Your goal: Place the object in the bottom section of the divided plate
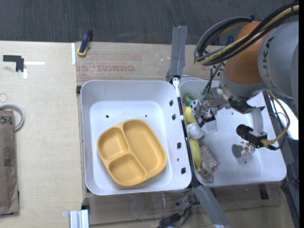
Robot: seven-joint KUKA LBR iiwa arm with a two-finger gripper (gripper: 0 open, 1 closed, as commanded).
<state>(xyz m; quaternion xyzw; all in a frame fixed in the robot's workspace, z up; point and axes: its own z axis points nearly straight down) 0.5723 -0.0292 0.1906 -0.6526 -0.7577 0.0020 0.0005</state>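
Observation:
A yellow divided plate (142, 146) lies in the left white bin (90, 127), with two sections on its far side and one smaller section (126, 169) on its near side; all hold nothing. My gripper (205, 114) is low over the left side of the right bin (270, 172), just above a cluster of small objects by the bin's left wall. That cluster includes a green piece (189, 99), a yellow piece (188, 114), a white lump (195, 132), a long yellow item (194, 152) and a printed packet (208, 159). The wrist hides what lies directly under the gripper.
A small white and red object (243, 149) sits in the middle of the right bin. The arm's black cables (223, 37) loop over the bin's far side. A grey divider (178, 51) stands between the bins. A brown bag (8, 160) lies at the left.

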